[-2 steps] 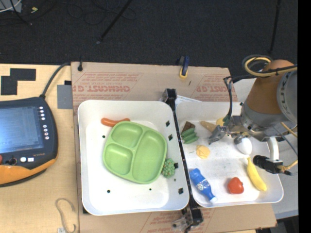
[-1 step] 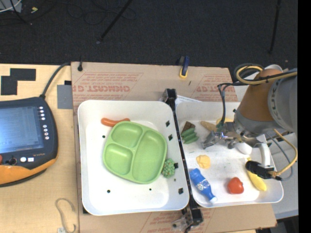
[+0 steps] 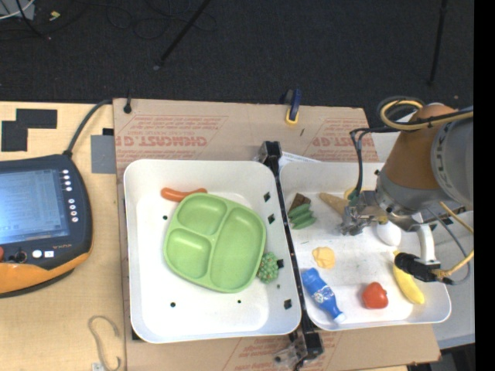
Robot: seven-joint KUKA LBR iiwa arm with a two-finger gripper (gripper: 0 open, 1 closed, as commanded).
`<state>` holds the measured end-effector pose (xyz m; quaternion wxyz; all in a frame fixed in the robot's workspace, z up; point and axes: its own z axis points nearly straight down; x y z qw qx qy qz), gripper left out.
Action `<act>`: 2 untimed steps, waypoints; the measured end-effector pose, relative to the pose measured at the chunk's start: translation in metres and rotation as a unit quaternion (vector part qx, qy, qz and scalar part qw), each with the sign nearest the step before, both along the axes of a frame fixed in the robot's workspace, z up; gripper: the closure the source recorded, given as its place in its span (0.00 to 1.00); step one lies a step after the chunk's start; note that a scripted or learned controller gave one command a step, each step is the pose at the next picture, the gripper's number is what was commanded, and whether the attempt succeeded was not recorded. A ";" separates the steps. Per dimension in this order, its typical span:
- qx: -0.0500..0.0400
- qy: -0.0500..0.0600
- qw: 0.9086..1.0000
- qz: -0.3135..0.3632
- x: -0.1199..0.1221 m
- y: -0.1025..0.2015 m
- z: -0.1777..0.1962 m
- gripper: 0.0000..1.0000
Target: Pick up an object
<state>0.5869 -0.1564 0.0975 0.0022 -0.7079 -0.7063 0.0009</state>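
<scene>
- We read red printing on the cardboard sheet point(image 3: 232, 134) under the bins; it runs upside down in the upper middle of the frame, and we cannot make out the words with confidence.
- At the left edge a handheld control pendant point(image 3: 39, 219) lies on the tabletop point(image 3: 100, 308), its screen lit pale blue (the text on it is too small to read).
- The left bin point(image 3: 147, 308) holds a green divided plate point(image 3: 215, 240) with three compartments, tilted across the bin's middle.
- An orange carrot-like piece point(image 3: 182, 193) lies just above the plate's upper left rim, and a bumpy green cluster point(image 3: 268, 267) sits touching its lower right edge.
- The right bin point(image 3: 433, 311) holds a dark green piece point(image 3: 301, 217) with a brown piece point(image 3: 299, 202) just above it in its upper left corner, and a tan wedge point(image 3: 334, 201) nearby.
- Lower in that bin we see a small yellow object point(image 3: 324, 256) near the middle, a blue wrapped item point(image 3: 321, 293) at the lower left, a red object point(image 3: 374, 295) to its right, and a yellow banana-like object point(image 3: 409, 284) with a dark end at the lower right.
- A white object point(image 3: 387, 233) lies beside the arm's wrist.
- The end effector point(image 3: 357, 221) is down in the upper part of the right bin, between the tan wedge and the white object; we cannot tell whether it is released or clenched, and we see nothing between its tips.
</scene>
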 end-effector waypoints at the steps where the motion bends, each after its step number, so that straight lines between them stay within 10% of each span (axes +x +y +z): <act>1: -0.001 -0.003 1.000 -0.002 -0.005 -0.002 0.062 1.00; 2: -0.001 -0.003 1.000 -0.002 -0.006 -0.011 0.108 1.00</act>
